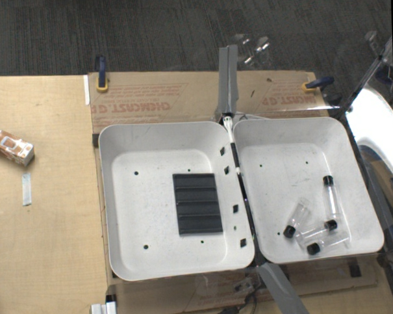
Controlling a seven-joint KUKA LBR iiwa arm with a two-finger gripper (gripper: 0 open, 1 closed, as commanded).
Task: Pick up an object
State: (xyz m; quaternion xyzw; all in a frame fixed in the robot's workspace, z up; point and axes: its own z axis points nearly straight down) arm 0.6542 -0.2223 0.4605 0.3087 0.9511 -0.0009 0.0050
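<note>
Nearest edge: right bin (352,146), cluster of clear tubes with black caps sitting toward its 5 o'clock corner. One tube (319,241) lies flattest and closest to the near wall, cap at its 8 o'clock end. A second tube (297,219) lies tilted at 10 o'clock of it, cap pointing to 7 o'clock. A third, longer tube (329,199) runs almost 12-to-6, black cap at its 12 o'clock end and another dark cap at its 6 o'clock end; whether that lower cap is its own, can't tell. The three are touching or overlapping, exact contact unclear.

Left bin (120,189): black ribbed rectangular pad (198,203) flat on the floor, slightly toward 3 o'clock of centre, well apart from the tubes.

Bench at 9 o'clock of the left bin: small pale strip (26,190), then a small orange-and-white box (13,148) farther back.

Far side: cardboard sheet (142,97) with red print, a clamp (100,74) at its 9 o'clock end, another clamp (317,85) at its 3 o'clock end.

Gripper opening and load: cannot tell.
</note>
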